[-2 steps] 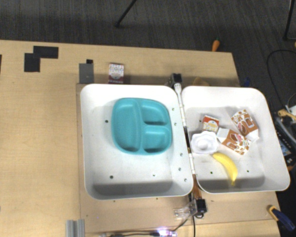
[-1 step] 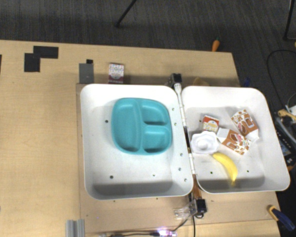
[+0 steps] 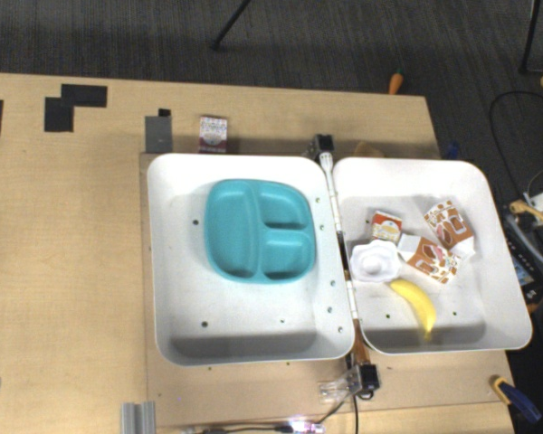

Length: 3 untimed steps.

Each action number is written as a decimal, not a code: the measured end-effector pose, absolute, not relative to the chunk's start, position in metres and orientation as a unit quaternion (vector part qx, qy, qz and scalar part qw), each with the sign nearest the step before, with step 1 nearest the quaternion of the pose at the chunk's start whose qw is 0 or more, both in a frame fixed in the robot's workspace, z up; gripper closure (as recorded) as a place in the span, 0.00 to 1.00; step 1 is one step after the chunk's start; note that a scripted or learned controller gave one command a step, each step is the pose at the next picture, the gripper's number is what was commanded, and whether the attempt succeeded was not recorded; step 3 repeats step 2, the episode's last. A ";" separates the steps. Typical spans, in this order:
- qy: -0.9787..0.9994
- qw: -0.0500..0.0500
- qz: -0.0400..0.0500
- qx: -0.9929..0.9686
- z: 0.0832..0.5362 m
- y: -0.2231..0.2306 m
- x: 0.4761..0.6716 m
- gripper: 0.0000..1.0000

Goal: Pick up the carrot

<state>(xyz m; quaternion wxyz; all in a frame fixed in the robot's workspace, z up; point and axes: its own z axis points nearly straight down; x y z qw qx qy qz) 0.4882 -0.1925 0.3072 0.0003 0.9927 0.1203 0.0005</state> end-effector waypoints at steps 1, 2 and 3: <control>0.107 0.001 0.003 0.994 0.366 -0.199 0.488 0.00; 0.108 0.000 0.002 0.994 0.365 -0.199 0.488 0.00; 0.108 0.000 0.002 0.994 0.365 -0.199 0.488 0.00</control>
